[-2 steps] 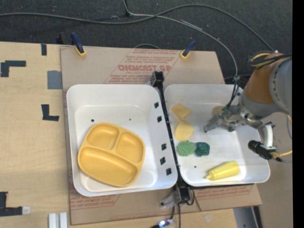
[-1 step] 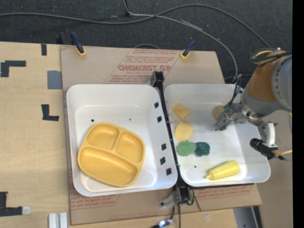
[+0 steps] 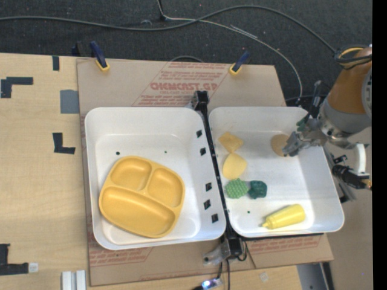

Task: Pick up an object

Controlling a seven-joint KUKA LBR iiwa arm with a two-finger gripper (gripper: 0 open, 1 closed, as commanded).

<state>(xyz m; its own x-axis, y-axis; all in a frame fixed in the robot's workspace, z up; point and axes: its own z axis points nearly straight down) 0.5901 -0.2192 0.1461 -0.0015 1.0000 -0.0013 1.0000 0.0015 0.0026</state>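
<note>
The right bin (image 3: 314, 162) holds a tan round piece (image 3: 279, 144) near its far right side, two pale yellow pieces (image 3: 230, 142) (image 3: 234, 165) by the divider, a light green lump (image 3: 237, 188), a dark green piece (image 3: 258, 189) and a yellow bottle-shaped toy (image 3: 284, 216) at the front. My gripper (image 3: 294, 147) reaches in from the right and is down beside the tan round piece, touching or nearly touching its right edge. The wrist hides the fingers.
The left bin (image 3: 109, 125) carries a yellow divided plate (image 3: 142, 195). Both bins rest on a cardboard sheet (image 3: 175, 83) held by clamps at its far edge. Cables cross the dark floor behind the bench.
</note>
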